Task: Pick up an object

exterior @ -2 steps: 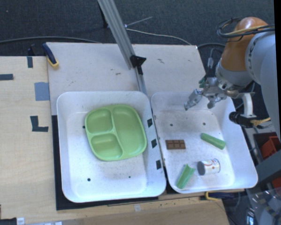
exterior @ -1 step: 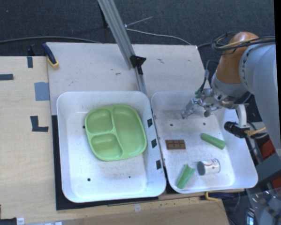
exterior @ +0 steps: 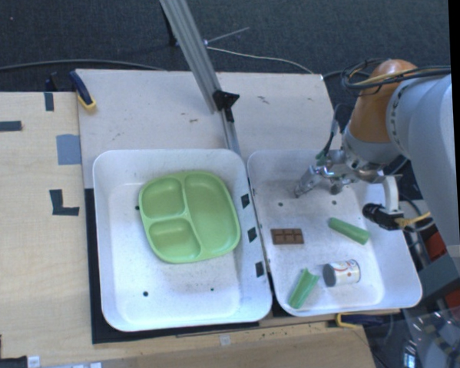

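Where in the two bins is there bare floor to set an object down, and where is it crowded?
Left bin: bare floor in front of the green divided plate, toward its near wall. Right bin: a bare patch between the gripper and the brown block. Crowded near its front wall, where the small can and green pieces lie.

Grey arm with orange band [exterior: 380,110] enters from the right, two-finger metal gripper [exterior: 316,184] low over the upper part of the right shallow white bin [exterior: 397,286]. Nothing visible between the fingers.

Relative to the gripper:
- brown segmented chocolate bar [exterior: 287,236] below, slightly left
- light green cylindrical stick [exterior: 348,231] below right, near
- white can with dark lid and red label [exterior: 341,273], lying on its side, farther below
- second green stick [exterior: 303,288] beside the can, lower left
- green divided plastic plate [exterior: 189,216] well to the left, in the left white bin [exterior: 117,301]
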Robot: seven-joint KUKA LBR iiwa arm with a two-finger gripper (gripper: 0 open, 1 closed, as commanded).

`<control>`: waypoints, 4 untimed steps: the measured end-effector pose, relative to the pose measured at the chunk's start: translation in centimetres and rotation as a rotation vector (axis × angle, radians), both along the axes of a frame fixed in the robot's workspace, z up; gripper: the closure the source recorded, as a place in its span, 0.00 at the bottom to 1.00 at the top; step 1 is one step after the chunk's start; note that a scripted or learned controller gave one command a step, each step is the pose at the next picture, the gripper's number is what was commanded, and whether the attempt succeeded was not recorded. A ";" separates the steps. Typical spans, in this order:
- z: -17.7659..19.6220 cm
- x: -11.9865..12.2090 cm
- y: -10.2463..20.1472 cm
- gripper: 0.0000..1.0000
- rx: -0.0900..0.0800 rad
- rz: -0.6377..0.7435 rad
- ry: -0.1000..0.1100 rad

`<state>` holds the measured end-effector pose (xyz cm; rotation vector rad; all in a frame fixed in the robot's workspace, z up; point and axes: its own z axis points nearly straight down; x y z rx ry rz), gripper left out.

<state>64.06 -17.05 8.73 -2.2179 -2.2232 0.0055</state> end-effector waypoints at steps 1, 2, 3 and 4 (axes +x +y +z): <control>1.1 0.0 0.1 1.00 0.000 0.002 -0.001; 5.4 0.0 0.3 1.00 0.001 -0.001 -0.006; 10.7 0.8 -0.4 1.00 0.000 -0.001 -0.009; 15.2 1.5 -0.4 1.00 0.000 -0.001 -0.008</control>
